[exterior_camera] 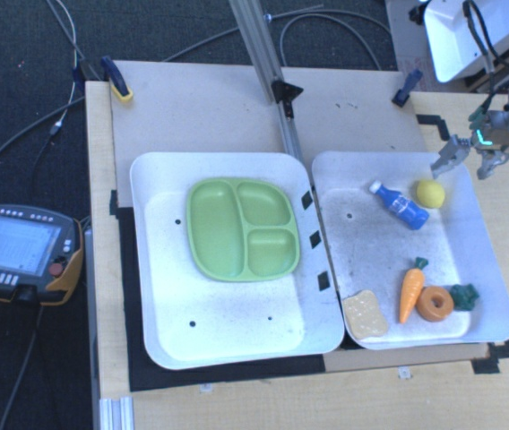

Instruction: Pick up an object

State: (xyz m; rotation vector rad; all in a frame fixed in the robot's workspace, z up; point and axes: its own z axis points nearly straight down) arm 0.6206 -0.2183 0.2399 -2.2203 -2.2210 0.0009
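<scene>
The gripper [471, 158] hangs spread and seemingly empty above the right bin [470, 200], lined up toward the lemon [430, 193].

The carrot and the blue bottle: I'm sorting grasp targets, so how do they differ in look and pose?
The carrot is orange, tapered, with a green top, and lies near the bin's front; the blue bottle is blue with a white cap, farther back. The carrot runs nearly front to back; the bottle lies diagonally. Both lie flat in the right bin.
</scene>
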